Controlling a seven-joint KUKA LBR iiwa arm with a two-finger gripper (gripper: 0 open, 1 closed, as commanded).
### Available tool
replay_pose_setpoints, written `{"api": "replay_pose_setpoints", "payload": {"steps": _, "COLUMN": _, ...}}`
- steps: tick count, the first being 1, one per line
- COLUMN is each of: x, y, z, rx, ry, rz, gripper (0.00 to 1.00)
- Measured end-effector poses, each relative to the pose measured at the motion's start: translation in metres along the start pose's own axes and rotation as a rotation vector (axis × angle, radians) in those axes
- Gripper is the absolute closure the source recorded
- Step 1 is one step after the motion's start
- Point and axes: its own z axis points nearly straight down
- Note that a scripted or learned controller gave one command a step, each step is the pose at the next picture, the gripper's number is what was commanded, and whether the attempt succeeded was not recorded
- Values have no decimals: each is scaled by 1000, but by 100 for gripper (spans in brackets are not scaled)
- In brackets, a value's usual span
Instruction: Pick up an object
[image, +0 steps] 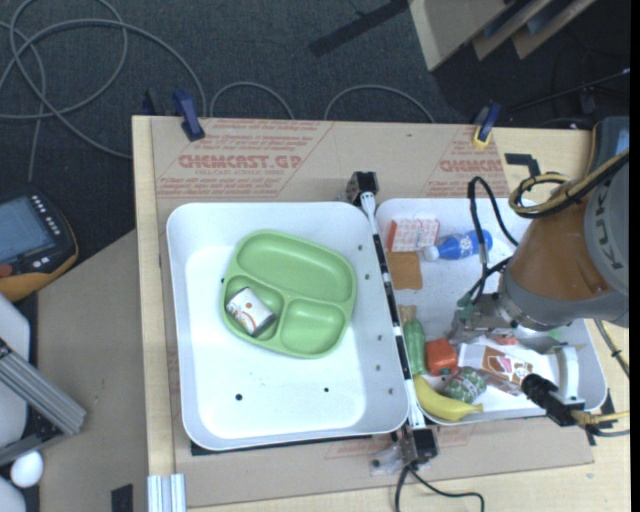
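Here, claw (478, 322) low in right bin (590, 385) (by banana (443, 401)), fingers unclear.

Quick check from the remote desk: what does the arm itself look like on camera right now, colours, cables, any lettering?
The arm is grey with a broad orange band above the wrist. Black and yellow cables loop along it near its upper part. Part of some dark lettering shows on the grey casing. The gripper is grey metal.

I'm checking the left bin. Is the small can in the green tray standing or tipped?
Tipped: the can lies on its side in a compartment of the green tray.
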Motion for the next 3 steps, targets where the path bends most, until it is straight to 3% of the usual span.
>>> {"api": "replay_pose_setpoints", "payload": {"steps": 1, "x": 0, "y": 0, "z": 0, "rx": 0, "ry": 0, "rz": 0, "gripper": 0}}
{"api": "replay_pose_setpoints", "payload": {"steps": 2, "x": 5, "y": -20, "z": 5, "rx": -6, "ry": -2, "rz": 0, "gripper": 0}}
{"api": "replay_pose_setpoints", "payload": {"steps": 3, "x": -42, "y": 12, "z": -160, "rx": 0, "ry": 0, "rz": -2, "gripper": 0}}
